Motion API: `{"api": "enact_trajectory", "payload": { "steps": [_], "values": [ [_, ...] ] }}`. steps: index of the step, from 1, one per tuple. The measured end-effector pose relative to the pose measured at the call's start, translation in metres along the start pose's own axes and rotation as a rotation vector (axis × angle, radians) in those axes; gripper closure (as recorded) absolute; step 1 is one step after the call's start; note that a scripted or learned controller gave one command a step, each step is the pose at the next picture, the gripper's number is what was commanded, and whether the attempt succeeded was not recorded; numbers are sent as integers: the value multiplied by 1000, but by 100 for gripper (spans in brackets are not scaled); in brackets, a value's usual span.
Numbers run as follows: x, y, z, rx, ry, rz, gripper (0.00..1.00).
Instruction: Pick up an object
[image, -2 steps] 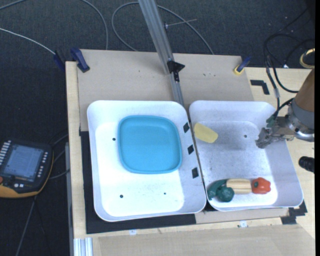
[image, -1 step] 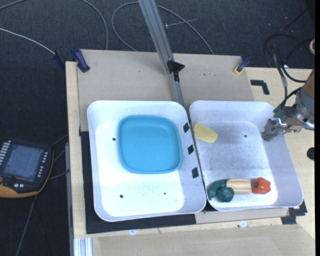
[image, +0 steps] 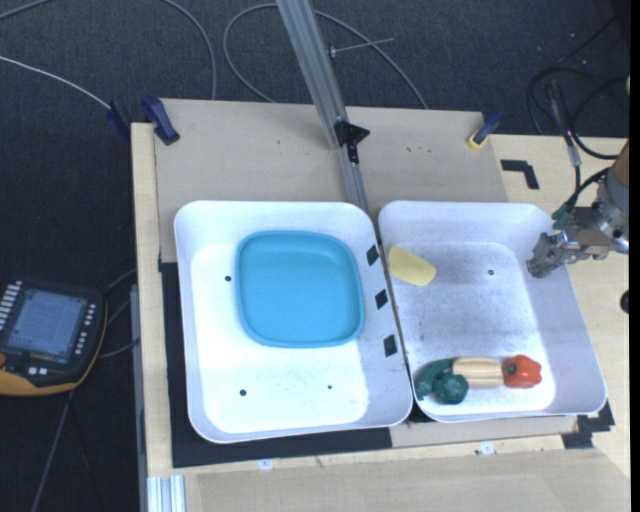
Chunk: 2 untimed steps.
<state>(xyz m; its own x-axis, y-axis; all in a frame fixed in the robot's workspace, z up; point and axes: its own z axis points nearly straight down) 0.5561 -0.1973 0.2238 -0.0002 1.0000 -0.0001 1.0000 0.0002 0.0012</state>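
Where dark carpet meets worktop, far left: one handheld control pendant (image: 42, 335) with a lit screen, lying on the floor.
Floor: dark carpet, thin cables looping across the top and a thicker bundle at upper right.
Worktop (image: 260, 150): pale wood board, blue clamp (image: 160, 118) at the back left corner, yellow-and-blue clamp (image: 484, 129) at the back right, black tape marks near the right corners.
Metal rail (image: 325, 85): slanting down from the top edge to the gap between the bins.
Bins, count two: side by side, touching along the middle.
Left bin (image: 205, 400): one blue square plate (image: 300, 288), lying flat, toward the back.
Right bin (image: 560, 340): four small things.
Yellow piece (image: 411, 266): back left corner, just beside the dividing wall.
Front row, left to right: dark green lump (image: 442, 384), pale tan roll (image: 478, 372), red tomato-like piece (image: 521, 371), each touching the next.
Pincer (image: 545, 256): above the right bin's back right rim, well apart from all four things, nothing seen between the fingers; open or closed, cannot tell.
In the way: nothing lying between pincer and the front row except bare bin floor.
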Motion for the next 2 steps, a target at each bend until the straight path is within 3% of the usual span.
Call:
{"api": "enact_trajectory", "payload": {
  "steps": [2],
  "values": [
    [93, 37, -20, 0, 1, -5, 100]
  ]
}}
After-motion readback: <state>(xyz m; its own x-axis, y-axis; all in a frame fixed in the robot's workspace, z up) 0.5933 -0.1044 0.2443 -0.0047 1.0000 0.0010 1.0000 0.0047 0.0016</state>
